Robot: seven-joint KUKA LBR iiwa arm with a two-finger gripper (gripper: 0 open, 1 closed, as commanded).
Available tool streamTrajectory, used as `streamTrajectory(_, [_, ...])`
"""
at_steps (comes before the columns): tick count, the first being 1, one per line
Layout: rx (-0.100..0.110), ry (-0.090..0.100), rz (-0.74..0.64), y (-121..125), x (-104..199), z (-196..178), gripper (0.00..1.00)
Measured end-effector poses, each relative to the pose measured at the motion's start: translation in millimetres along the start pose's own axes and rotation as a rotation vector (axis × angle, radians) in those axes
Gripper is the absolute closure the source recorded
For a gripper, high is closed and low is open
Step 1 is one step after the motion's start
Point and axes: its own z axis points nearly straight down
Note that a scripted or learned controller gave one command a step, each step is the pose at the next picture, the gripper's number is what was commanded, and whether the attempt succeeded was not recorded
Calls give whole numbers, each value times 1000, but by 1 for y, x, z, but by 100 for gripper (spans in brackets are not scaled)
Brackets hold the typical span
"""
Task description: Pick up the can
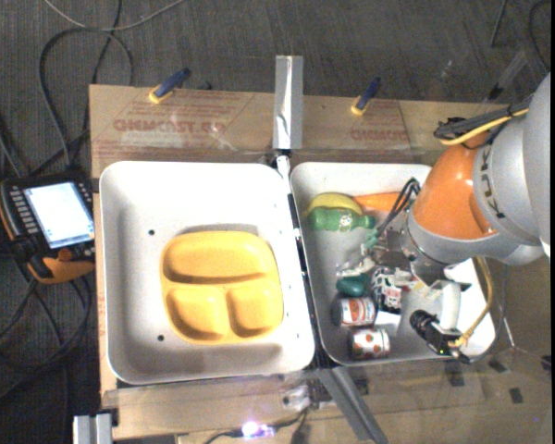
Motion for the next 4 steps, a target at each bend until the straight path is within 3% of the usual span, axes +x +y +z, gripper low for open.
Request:
streamTrajectory(1, [28,-3,123,72,-19,-41,0])
streamTrajectory(2, [10,0,138,9,-10,4,0])
streamTrajectory(3, [10,-2,75,89,16,5,0])
streamTrajectory(4, [-26,0,230,61,9,8,0])
